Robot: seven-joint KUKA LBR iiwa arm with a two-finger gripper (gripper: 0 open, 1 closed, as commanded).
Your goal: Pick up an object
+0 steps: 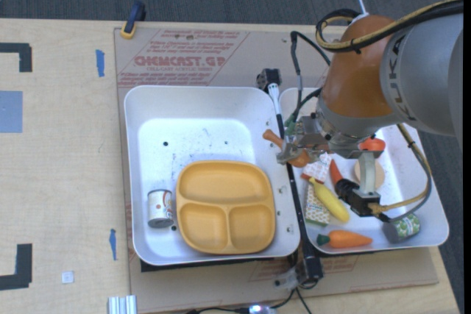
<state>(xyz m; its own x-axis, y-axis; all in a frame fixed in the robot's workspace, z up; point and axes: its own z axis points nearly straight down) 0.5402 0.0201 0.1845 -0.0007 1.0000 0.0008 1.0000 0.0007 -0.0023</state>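
Orange band of the arm [360, 70] sits over the right bin [434, 224], so from the camera view we read the step as a descent twd the clutter at that bin's left side. Gripper [298, 151] is low, near the divider btwn the two bins, w/ small orange and red bits right at its tip; we can't name them.

Candidates in the right bin: a banana [329, 201] lying slantwise, a carrot [344, 238] near the front wall, a checkered piece [316, 211] touching the banana, a round tan item [368, 173] partly under the wrist, a grey-green object [402, 227] at the front right. Left bin [136, 158] has a yellow divided plate [225, 207] and a small can [159, 207] just beside it.

To do this well, we'd pick one item that lies apart, e.g. the carrot, centre over it, and come down straight; the pile by the divider is crowded, so a grab there risks a pinch on two things or a slip off the wall.

Grip state: we can't tell. The wrist and cabling hide it, and we see nothing clearly held.
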